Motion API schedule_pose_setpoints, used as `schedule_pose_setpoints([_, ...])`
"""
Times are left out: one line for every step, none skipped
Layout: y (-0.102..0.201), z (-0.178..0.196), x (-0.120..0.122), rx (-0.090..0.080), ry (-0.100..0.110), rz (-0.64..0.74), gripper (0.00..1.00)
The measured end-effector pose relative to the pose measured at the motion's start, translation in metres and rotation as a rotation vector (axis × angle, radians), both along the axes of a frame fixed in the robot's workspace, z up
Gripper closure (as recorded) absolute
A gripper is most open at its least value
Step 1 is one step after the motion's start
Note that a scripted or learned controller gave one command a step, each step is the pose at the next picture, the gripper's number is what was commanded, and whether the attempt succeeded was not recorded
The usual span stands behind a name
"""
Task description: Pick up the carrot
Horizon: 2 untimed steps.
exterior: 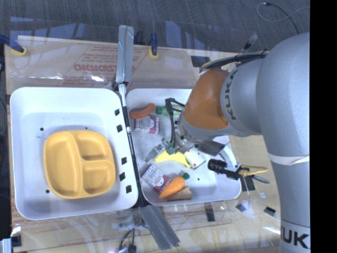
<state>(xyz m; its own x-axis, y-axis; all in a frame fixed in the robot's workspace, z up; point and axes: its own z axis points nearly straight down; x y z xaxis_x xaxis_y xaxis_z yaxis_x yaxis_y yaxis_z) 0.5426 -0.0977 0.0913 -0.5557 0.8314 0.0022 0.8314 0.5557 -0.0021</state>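
The orange carrot (172,187) with a green top lies at the front of the right bin (229,193), resting partly on a brown bread-like piece (183,195). My gripper (167,145) is low in the middle of the same bin, under the orange wrist band. It hangs over a yellow item (176,157), behind the carrot and apart from it. Nothing shows as held.
Near the carrot lie a red-and-white packet (154,176) and a small white item (195,161). A sausage (142,111) and another red packet (147,124) lie at the back left of the right bin. The left bin (26,115) holds a yellow divided plate (79,163).
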Motion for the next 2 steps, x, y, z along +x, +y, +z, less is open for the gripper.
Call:
schedule_pose_setpoints([-0.005, 0.001, 0.061, -0.001, -0.003, -0.055, 0.00])
schedule_pose_setpoints([-0.026, 0.000, -0.002, -0.001, 0.000, -0.109, 0.00])
